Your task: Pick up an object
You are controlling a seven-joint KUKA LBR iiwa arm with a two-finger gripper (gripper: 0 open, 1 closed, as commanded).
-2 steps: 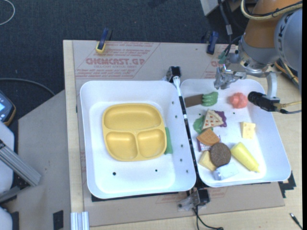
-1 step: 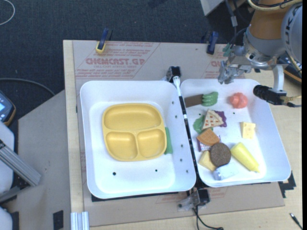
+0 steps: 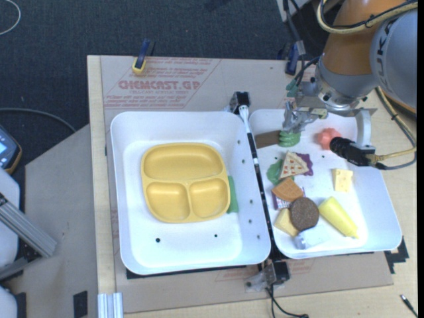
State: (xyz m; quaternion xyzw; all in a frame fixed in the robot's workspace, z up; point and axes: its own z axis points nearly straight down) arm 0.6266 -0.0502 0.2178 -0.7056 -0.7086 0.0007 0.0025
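Green object [image 3: 288,138]: far end of right bin [image 3: 381,197], near its rim.
Room: bare floor just right.
Gripper [image 3: 289,130]: pointing down, fingers clamped on green object.

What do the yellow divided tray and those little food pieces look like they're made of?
The yellow divided tray looks like moulded plastic, smooth and slightly glossy with rounded compartments. The food pieces, such as the brown round cookie and yellow cone, look like matte toy plastic, though foam or rubber is possible.

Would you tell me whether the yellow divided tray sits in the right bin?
No, the yellow divided tray lies in the left bin, apart from the toy food.
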